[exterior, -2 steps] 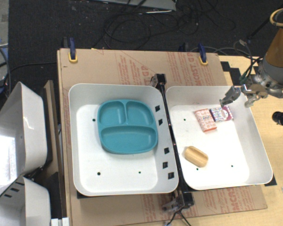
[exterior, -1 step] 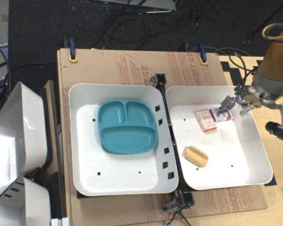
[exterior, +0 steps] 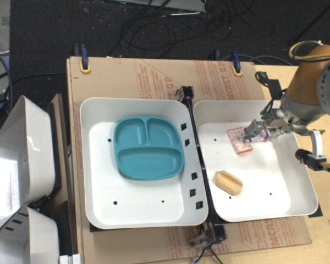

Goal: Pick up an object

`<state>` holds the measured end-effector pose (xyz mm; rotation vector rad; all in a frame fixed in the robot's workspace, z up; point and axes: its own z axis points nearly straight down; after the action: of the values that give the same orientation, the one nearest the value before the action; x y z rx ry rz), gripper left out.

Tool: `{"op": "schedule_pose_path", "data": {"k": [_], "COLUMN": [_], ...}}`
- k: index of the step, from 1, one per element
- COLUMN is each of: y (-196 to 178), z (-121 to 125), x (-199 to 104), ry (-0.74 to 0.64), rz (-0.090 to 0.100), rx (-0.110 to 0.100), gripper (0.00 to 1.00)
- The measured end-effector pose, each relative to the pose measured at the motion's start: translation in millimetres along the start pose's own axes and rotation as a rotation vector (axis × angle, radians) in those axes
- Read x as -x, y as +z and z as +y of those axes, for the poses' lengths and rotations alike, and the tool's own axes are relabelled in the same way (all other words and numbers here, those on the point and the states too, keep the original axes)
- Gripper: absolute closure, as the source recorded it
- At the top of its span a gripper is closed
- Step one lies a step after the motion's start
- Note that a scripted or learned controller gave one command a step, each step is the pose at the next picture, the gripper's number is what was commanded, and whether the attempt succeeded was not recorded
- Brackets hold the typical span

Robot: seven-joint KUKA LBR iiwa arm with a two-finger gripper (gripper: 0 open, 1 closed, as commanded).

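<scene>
Red print on the cardboard sheet (exterior: 154, 78) shows, too blurred to read.

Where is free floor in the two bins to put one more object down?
Right bin: bare floor in front of the tan block, toward the front right corner. It is crowded near the gripper over the pink packet. Left bin: a strip below the teal tray.

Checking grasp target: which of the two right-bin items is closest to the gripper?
The pink packet, in the right bin's upper part; the gripper is right at its edge. The tan bread-like piece lies apart, toward the bin's front.
</scene>
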<state>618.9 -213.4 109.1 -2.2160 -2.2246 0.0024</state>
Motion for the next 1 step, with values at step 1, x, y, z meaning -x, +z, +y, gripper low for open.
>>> {"op": "schedule_pose_path", "data": {"k": [1], "y": [-14.0], "z": [1.1], "x": [0.1], "ry": [-0.001], "rz": [-0.002], "rx": [0.005], "gripper": [1.0]}}
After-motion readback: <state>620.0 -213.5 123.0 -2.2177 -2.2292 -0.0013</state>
